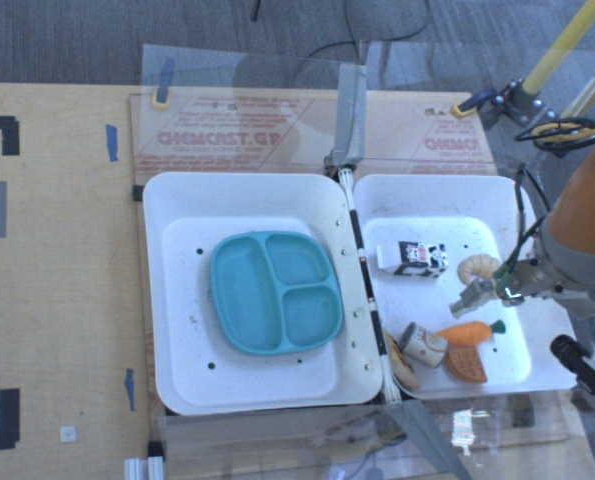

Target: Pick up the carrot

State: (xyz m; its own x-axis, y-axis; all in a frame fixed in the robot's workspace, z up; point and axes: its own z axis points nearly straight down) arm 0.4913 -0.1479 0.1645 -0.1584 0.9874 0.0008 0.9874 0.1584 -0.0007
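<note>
The carrot point(469, 334) is orange with a green tip pointing right. It lies flat in the right bin point(442, 196), near that bin's front right corner. My gripper point(473, 297) reaches in from the right and hovers just behind the carrot, between it and a beige croissant-like piece point(476, 267). Nothing orange is lifted off the bin floor. The grey arm with its orange band point(582, 218) covers the bin's right edge.
Close to the carrot lie a brown flat biscuit-like piece point(466, 367), a small tan-and-white container point(423, 345) and a pale piece point(405, 371) at the bin's front. A black-and-white carton point(413, 258) lies further back. The left bin point(177, 208) holds a teal divided plate point(275, 291).
</note>
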